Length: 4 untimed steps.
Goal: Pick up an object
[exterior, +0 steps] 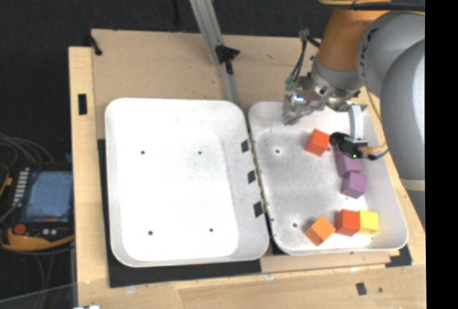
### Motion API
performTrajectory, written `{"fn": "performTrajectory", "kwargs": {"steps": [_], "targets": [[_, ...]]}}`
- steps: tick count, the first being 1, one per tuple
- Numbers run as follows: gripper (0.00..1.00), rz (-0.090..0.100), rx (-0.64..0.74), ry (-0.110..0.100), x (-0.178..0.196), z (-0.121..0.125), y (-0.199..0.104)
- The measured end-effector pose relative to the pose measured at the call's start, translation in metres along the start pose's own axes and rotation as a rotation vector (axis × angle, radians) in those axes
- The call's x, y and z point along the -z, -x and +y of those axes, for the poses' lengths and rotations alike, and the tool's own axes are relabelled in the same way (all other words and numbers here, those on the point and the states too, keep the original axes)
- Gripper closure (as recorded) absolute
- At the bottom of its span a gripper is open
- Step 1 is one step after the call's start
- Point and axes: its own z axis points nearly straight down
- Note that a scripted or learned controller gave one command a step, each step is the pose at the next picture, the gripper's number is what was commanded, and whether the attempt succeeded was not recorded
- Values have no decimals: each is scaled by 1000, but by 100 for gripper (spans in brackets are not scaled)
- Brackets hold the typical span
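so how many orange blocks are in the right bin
2 orange blocks: one orange block near the far end, just below the pincer; another orange block at the near edge, left of the red block. The arm could hide more.

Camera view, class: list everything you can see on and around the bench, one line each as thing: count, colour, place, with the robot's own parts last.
Bins: 2, white, side by side on the bench; left bin, right bin.
Orange blocks: 2, in the right bin; one at the far end, one at the near end.
Purple blocks: 2, right side of the right bin.
Red block: 1, near end of the right bin.
Yellow block: 1, beside the red block.
Metal pole: 1, grey, behind the bins.
Handheld screen device: 1, blue screen, left of the bench.
Gripper: 1, grey, over the right bin's far edge.
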Motion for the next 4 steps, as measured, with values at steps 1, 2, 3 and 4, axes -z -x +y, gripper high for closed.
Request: {"fn": "performTrajectory", "kwargs": {"steps": [1,2,3,4], "targets": [[100,0,4,0,45,4,1],[100,-1,4,2,110,2,4],[100,1,7,-7,97,-19,-43],[100,1,7,-8,84,-49,-87]]}}
